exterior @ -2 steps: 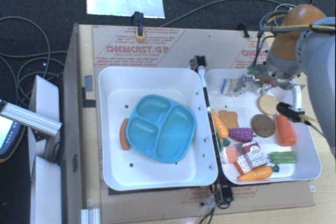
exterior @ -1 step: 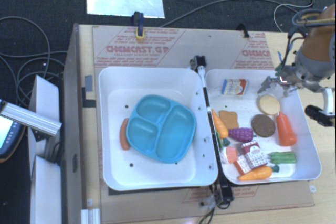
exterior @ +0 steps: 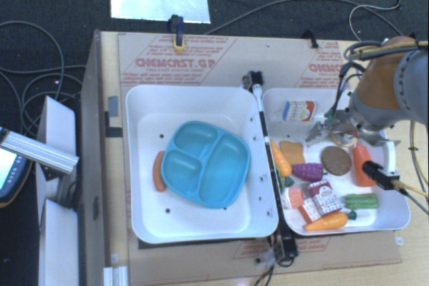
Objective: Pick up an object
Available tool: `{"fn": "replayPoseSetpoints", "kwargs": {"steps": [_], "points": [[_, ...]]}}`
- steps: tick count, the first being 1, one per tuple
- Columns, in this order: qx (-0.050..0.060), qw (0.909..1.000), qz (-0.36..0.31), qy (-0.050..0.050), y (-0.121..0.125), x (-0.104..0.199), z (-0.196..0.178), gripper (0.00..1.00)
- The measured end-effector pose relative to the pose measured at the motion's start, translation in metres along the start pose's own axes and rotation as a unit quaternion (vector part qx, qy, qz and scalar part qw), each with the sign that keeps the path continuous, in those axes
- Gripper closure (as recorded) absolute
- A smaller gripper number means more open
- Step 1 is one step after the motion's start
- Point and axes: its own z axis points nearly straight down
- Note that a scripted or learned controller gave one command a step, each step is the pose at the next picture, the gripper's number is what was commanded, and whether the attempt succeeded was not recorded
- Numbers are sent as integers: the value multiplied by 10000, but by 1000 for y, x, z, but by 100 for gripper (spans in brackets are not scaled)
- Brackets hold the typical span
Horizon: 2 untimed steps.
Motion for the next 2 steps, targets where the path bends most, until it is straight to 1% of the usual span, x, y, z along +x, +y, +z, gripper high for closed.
{"fn": "replayPoseSetpoints", "kwargs": {"steps": [1, 2], "points": [[100, 9999, -11, 24, 69, -10, 4, 0], [34, 10000, 5, 11, 19, -47, -24, 0]]}}
